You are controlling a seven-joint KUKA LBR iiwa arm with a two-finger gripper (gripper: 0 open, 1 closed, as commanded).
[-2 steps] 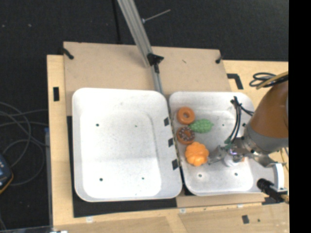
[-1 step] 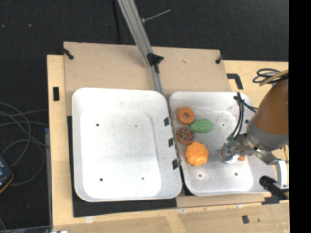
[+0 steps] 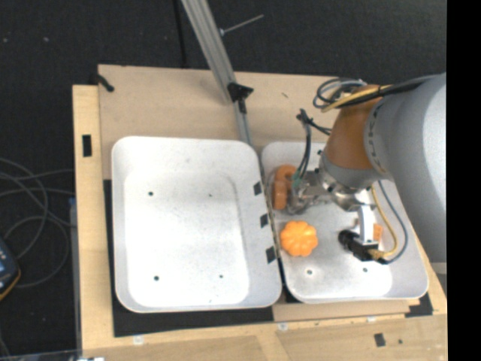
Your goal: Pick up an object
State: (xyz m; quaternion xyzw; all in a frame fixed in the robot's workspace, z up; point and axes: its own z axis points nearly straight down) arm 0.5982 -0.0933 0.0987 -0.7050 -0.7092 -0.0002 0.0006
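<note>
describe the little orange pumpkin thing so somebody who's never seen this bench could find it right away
Look in the right-hand white bin, under the grey arm. The small orange pumpkin lies near that bin's left wall. It is round, ribbed and bright orange, unlike the longer, duller orange-brown object just beyond it.

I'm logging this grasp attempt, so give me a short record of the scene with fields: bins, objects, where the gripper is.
bins: left bin and right bin, side by side
objects: orange pumpkin-shaped object and a brownish-orange object, both in right bin near its left wall
gripper: gripper low over right bin, beside the brownish-orange object
hold: cannot tell
</note>
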